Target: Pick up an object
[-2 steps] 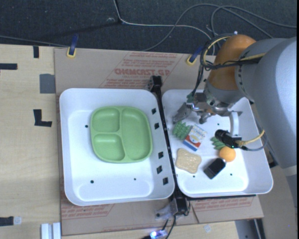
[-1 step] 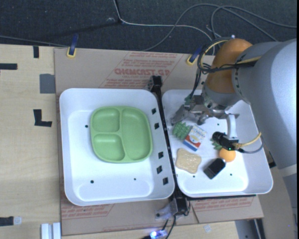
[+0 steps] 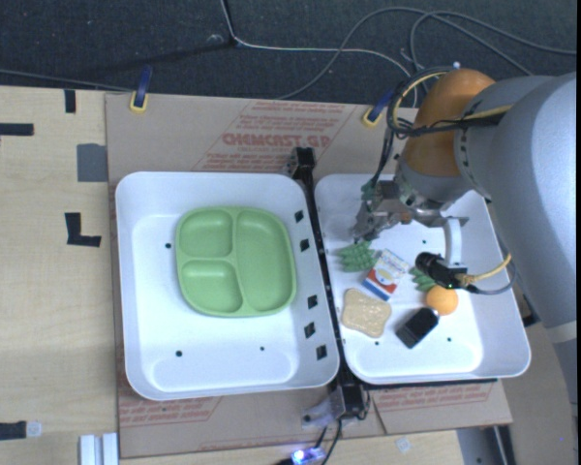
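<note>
Arm (image 3: 523,153) reaches in from the right and hangs over the right bin (image 3: 494,352), wrist angled down toward that bin's upper-left part.

Left bin (image 3: 145,289) carries a green divided plate (image 3: 235,261), lying flat near its middle.

Right bin holds the candidates for picking, clustered at its centre: a tan slice of toast (image 3: 365,313); a black block (image 3: 417,327) just beside it on the right; an orange ball (image 3: 443,300) above the block; a small red, white and blue packet (image 3: 384,276); a green leafy piece (image 3: 357,256) near the divider between bins.

Gripper (image 3: 372,223) sits low, just above the green leafy piece and close to it. Nothing visible between the fingers; whether they are spread or closed, cannot tell — the tips are too small and dark against the bin floor.

Judgement: approach step, no grasp made. Next move likely calls for a short descent onto the leafy piece, centred so the packet beside it is not caught, then a closure.
</note>
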`<state>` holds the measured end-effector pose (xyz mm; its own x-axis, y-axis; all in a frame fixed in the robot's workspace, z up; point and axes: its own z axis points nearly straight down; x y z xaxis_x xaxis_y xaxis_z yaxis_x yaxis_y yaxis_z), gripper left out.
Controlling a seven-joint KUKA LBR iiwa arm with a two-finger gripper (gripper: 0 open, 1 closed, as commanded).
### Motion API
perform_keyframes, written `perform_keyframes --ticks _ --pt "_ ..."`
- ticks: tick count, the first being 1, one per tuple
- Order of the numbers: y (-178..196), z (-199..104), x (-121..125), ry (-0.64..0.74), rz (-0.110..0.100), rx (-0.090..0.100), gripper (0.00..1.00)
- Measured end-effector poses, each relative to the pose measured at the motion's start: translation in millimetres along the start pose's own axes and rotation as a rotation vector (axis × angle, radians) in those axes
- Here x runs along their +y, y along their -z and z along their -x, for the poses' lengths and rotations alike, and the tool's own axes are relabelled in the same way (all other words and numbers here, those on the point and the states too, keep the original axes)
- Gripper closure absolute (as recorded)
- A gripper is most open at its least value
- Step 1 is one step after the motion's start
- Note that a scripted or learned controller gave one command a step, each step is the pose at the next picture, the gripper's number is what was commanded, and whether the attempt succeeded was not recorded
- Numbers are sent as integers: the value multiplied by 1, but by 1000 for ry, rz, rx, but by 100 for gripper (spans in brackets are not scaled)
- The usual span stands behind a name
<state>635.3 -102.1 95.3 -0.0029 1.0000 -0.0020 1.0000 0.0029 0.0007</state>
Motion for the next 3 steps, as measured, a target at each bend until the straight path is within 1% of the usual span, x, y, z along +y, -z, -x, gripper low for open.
perform_keyframes --ticks 1,2,3 --pt "62 -2 -2 -1 0 2 100" --pt "107 5 1 -1 2 2 100" --pt "126 4 2 -1 0 3 100"
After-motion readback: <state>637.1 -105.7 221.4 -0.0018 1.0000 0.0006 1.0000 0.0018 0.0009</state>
